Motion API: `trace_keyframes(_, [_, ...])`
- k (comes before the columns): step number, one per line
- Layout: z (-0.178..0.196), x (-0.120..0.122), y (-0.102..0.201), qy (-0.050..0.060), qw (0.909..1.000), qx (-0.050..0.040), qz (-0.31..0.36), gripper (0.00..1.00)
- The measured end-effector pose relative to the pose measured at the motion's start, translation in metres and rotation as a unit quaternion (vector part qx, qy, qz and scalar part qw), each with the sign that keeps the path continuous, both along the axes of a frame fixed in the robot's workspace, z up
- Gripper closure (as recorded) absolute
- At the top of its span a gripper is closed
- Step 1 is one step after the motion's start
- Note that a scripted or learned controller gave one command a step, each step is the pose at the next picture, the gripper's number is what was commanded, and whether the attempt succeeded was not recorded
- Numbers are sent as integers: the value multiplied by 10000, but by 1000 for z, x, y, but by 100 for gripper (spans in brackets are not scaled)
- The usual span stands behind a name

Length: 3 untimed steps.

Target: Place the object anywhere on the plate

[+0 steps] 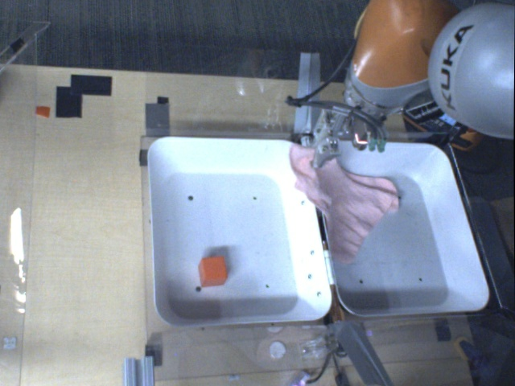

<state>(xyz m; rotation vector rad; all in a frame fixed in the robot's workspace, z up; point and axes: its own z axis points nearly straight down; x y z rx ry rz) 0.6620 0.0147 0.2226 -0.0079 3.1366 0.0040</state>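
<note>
Overhead, the gripper [328,145] hangs at the far end of the divide between the two shallow white bins, its fingers pinched on the top of a soft pink cloth [346,203]. Crumpled and ribbed in loose folds, the cloth drapes down across the shared rims, mostly over the right bin [451,215]. Near the front edge of the left bin [177,215] sits a small orange block [213,271], matte and squarish.

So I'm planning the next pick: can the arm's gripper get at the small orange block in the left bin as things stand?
Probably not yet: the gripper carries a hanging pink cloth, though the small orange block lies unobstructed.
</note>
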Motion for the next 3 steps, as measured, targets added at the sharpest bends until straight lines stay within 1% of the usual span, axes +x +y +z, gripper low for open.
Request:
trace_keyframes(1, [0,2,63,-1,10000,2,12,100])
trace_keyframes(2, [-10,-1,117,7,10000,1,-1,100])
trace_keyframes(3, [-3,0,169,0,10000,4,6,100])
